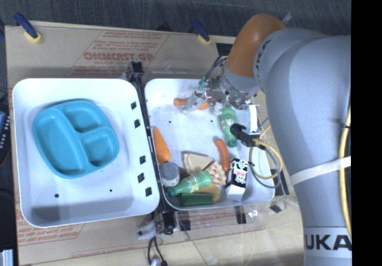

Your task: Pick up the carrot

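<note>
The small orange carrot (181,102) lies at the far edge of the right white bin (179,133), long axis across it, touching my end effector (200,99), whose opening I cannot tell, reaching in from its right

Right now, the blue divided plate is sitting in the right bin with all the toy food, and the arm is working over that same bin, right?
Not quite. The camera view shows the blue divided plate in the left bin, apart from the toy food. The food, including a carrot, lies in the right bin, and the arm is indeed over that one.
</note>
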`<state>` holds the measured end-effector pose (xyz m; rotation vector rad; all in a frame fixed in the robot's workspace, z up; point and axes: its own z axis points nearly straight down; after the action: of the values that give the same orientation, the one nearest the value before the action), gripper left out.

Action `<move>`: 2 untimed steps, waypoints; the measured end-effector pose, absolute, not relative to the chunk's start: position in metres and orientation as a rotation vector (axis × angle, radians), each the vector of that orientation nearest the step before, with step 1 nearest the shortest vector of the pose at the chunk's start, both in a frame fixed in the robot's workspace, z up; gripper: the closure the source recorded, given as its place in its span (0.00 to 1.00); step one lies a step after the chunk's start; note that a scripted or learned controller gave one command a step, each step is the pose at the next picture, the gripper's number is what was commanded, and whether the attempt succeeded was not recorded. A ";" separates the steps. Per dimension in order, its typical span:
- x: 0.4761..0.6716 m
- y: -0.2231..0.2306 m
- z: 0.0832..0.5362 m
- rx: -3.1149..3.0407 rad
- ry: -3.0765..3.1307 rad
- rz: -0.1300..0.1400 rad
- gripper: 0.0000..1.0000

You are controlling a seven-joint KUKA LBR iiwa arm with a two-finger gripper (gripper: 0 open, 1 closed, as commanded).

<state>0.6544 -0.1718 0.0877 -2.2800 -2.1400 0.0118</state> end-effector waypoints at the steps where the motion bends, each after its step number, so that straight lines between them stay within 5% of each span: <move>1: 0.657 -0.172 0.103 -2.276 -2.150 0.010 1.00; 2: 0.657 -0.172 0.102 -2.275 -2.150 0.010 0.00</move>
<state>0.6571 -0.1720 0.1024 -2.2752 -2.1501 0.0100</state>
